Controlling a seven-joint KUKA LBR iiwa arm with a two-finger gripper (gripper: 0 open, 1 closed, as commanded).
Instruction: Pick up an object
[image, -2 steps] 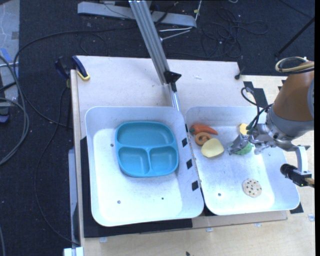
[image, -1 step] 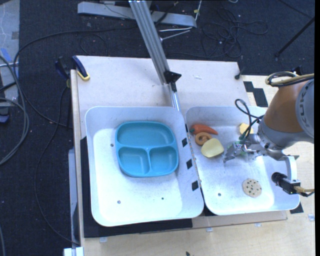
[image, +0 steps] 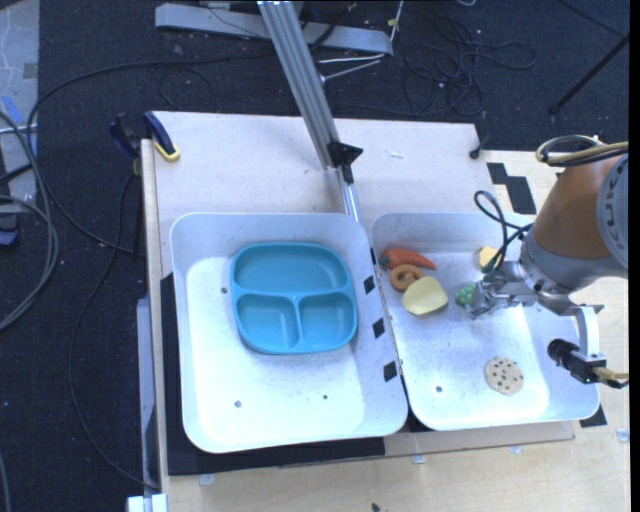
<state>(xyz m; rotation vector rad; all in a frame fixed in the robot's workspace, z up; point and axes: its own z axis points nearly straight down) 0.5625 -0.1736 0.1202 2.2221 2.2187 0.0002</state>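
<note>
Camera view: left bin (image: 200, 400) carries a blue tray (image: 295, 298). Right of that tray, the right bin (image: 560, 405) holds the arm (image: 585, 215), its gripper (image: 482, 298) low beside a green piece (image: 465, 295); whether it grips, I cannot tell. Further right of the tray: yellow wedge (image: 425, 296), carrot (image: 408, 259), cookie (image: 503, 375).

The arm (image: 590, 215) shows a broad rounded orange band with a grey section beside it carrying part of a dark marking. Black cables (image: 497, 222) loop off the wrist. The hand (image: 487, 297) looks like bare grey metal, too small and blurred to make out screws or seams.
</note>
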